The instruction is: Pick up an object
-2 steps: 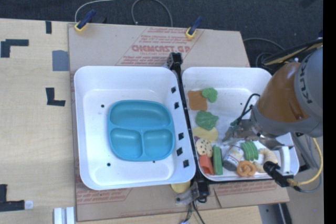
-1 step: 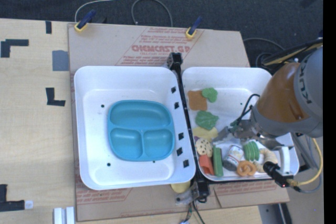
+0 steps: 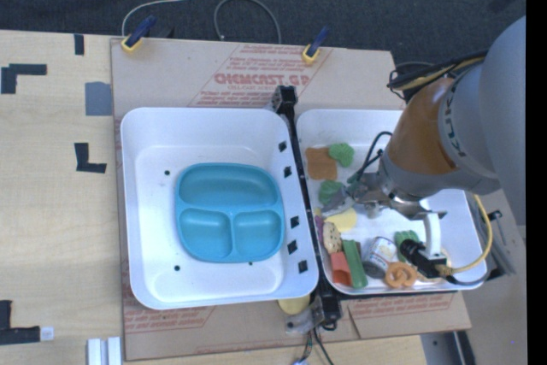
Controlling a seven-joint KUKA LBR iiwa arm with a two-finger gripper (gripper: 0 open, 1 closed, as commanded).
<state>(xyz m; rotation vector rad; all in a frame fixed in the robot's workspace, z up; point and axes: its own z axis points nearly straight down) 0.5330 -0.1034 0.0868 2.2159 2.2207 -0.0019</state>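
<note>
The arm [image 3: 444, 132] reaches in from the right and hangs over the right-hand bin [image 3: 376, 120], its wrist low above the heap of small toy foods there. The jaws themselves are hidden under the wrist, so whether they are spread or closed cannot be told, and nothing can be said to be held.

Any of the pieces in that bin would serve as the thing to pick up. At the far end lie a brown slab [image 3: 321, 163] and a green lump [image 3: 342, 153], touching each other. Just nearer sits a darker green leafy piece [image 3: 330, 192], then a pale yellow wedge [image 3: 343, 220]. Along the near wall are a red block [image 3: 340, 264] with a green stick [image 3: 355, 262] beside it, a small silvery can [image 3: 380, 250] and an orange pretzel-shaped piece [image 3: 398, 274].

These all look like light, stiff plastic (probably hollow), not fragile but smooth, so a rounded one may well squirt out of a pinch. The flat-sided pieces seem the safer choice: the red block or the brown slab, taken across their short width. The can would likely roll unless gripped across its round body.

The left-hand bin [image 3: 137, 184] holds a blue divided tray [image 3: 229, 212], well apart from the arm.
</note>
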